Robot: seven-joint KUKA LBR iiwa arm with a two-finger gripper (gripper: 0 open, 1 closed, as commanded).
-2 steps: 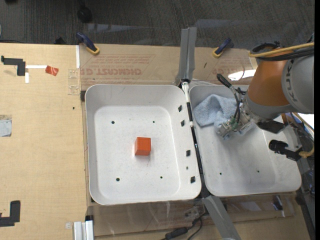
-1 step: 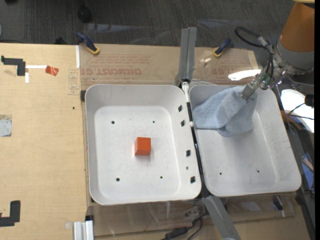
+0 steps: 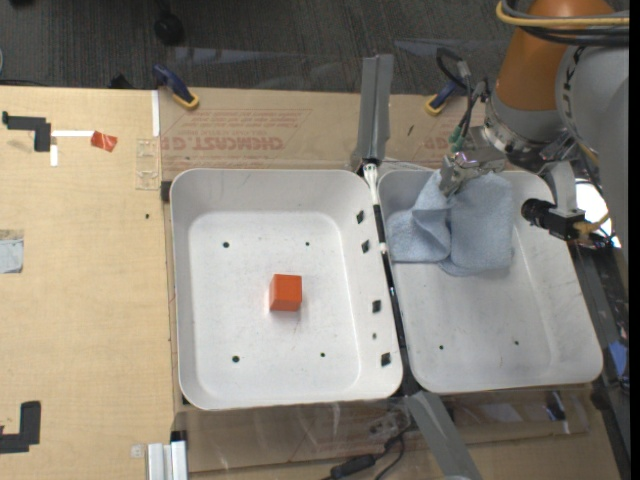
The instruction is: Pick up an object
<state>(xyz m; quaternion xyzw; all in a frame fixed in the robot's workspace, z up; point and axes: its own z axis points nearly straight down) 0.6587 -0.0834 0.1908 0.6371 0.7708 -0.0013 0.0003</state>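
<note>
The arm [image 3: 560, 58] is seen at the far right. Two bins are set side by side: the right bin [image 3: 500, 358] and the left bin [image 3: 200, 268]. A blue-grey cloth [image 3: 470, 233] (crumpled, partly raised) is pinched by the gripper [image 3: 458, 171] over the right bin's far part. A small orange block [image 3: 286, 293] is left in the left bin's middle.

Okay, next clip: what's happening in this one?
A grey and orange arm reaches in from the right over the right bin. Its hand sits at the top of a crumpled blue cloth at the back of that bin, and the cloth looks bunched up toward it, as if pinched. An orange block lies alone in the left bin, untouched.
</note>
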